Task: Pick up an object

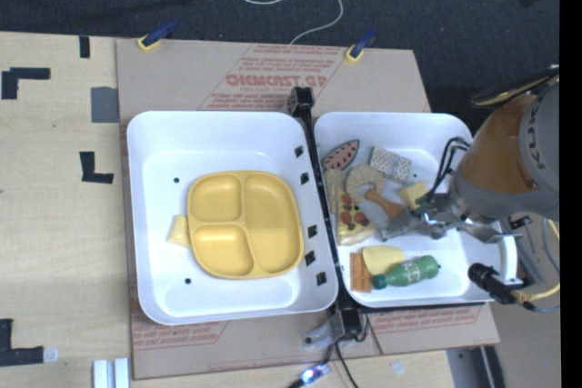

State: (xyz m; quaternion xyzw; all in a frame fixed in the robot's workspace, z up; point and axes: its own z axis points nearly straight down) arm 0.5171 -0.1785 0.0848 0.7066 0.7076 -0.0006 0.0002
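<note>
Pincer (420, 221) is down low in the right bin (427, 124), right among the clutter beside a brown handle (389, 206) and a small yellow piece (414, 193), though whether it's open or closed I cannot tell from up here. Green bottle (406, 273) lies on its side at the bin's near edge, touching a yellow wedge (381, 256), with a pizza slice (350, 213) along the divider. Over in the left bin (155, 141) sits a yellow divided plate (245, 223).
</note>
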